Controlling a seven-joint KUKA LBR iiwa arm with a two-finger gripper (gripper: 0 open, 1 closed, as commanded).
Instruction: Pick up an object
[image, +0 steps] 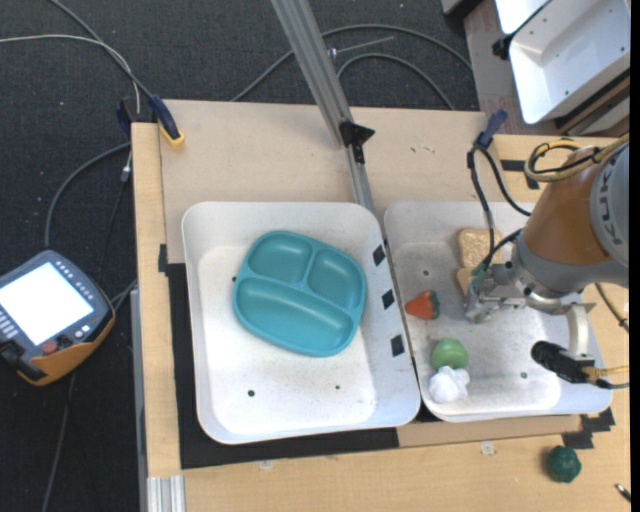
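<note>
Grey arm (590, 262), orange band, black cables.

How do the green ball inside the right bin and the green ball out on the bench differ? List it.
The green ball in the right bin is lighter, yellowish green; the green ball on the bench is dark green. The first touches a white lumpy object; the second lies alone on bare wood. Both are small and round.

Two bins sit side by side on the desk (250, 140): the left bin (220, 400) holds a divided plate (298, 292) toward its centre. In the right bin (500, 395), a strawberry (424, 305) lies at 9 o'clock, a lime (450, 353) and a small ball (449, 384) at 7 o'clock, and a bread piece (473, 246) at 12 o'clock. Another ball (563, 463) rests on the desk beyond that bin's 5 o'clock corner.
</note>
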